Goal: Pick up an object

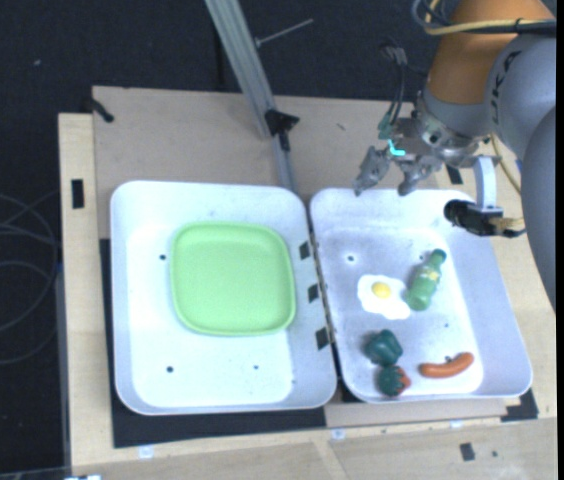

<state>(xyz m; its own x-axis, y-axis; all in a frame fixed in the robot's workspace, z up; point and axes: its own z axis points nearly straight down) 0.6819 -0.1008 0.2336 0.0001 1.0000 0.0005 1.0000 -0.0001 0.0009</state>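
My tool (390,175) hangs spread, holding nothing; I'd pinch the light, rigid-looking green bottle (425,280) across its body

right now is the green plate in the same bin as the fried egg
No, the green plate lies in the left bin, while the fried egg lies in the right bin.

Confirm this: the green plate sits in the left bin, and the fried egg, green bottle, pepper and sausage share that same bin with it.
Not quite. The plate is in the left bin, but the egg, bottle, pepper and sausage lie in the right bin, apart from it. The camera view shows this.
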